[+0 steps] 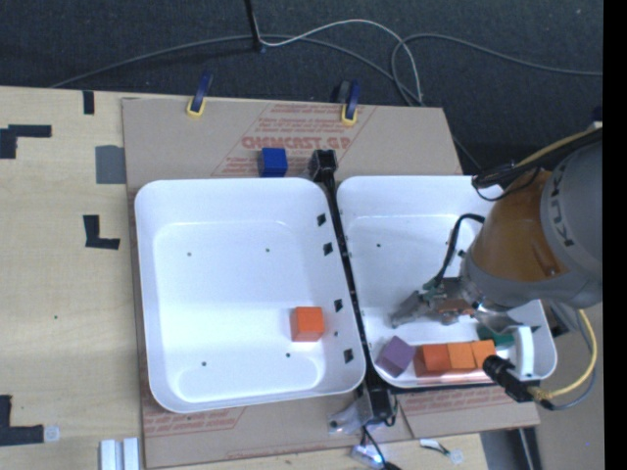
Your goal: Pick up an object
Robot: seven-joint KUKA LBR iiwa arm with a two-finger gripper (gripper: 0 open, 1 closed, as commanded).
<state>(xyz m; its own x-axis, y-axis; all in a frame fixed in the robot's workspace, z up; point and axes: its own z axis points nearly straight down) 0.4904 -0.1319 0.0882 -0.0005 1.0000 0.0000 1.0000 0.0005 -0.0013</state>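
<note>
My gripper [416, 308] hangs low inside the right bin [392, 213], near its middle, pointing toward the divider between the bins. Just below it, along the right bin's front wall, lie a purple block [396, 355] and a row of orange blocks [453, 358], with a small green piece [504, 339] at the row's right end. The gripper is apart from them, a little above the purple block in the view. In the left bin [176, 213], a lone orange cube [308, 323] rests near the front right corner.
A blue cube [273, 161] sits on the cardboard sheet [392, 130] behind the bins, beside a black clamp [321, 164]. Cables run over the dark floor at the back. The arm's orange band [514, 238] covers the right bin's right side.
</note>
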